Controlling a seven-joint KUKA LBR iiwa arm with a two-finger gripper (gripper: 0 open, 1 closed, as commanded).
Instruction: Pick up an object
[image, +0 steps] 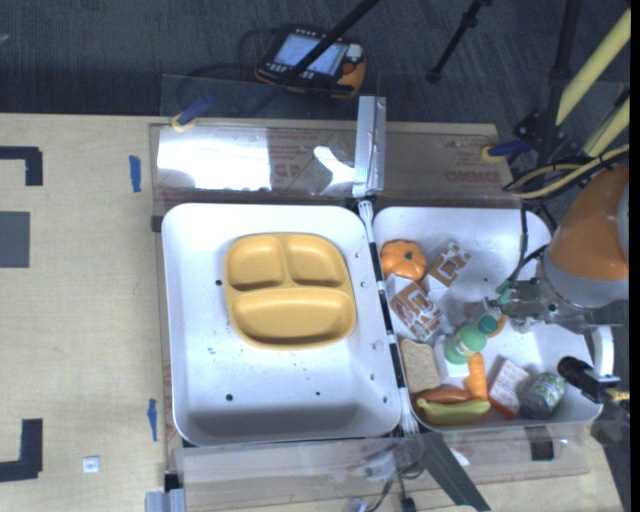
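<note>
A grey-and-orange arm reaches over the right bin; jaw state cannot be told. The small green bottle looks light, rigid, slippery — best gripped mid-body.

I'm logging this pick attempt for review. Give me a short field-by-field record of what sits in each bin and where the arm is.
left bin: holds a yellow divided plate, lying flat near its middle
right bin: holds a cluster of small items
items near divider: orange pumpkin, patterned packets, slice of bread
items toward front: green bottle, carrot, banana, red packet, grey lump
arm: over the right bin's right side
gripper: fingers too unclear to read
</note>
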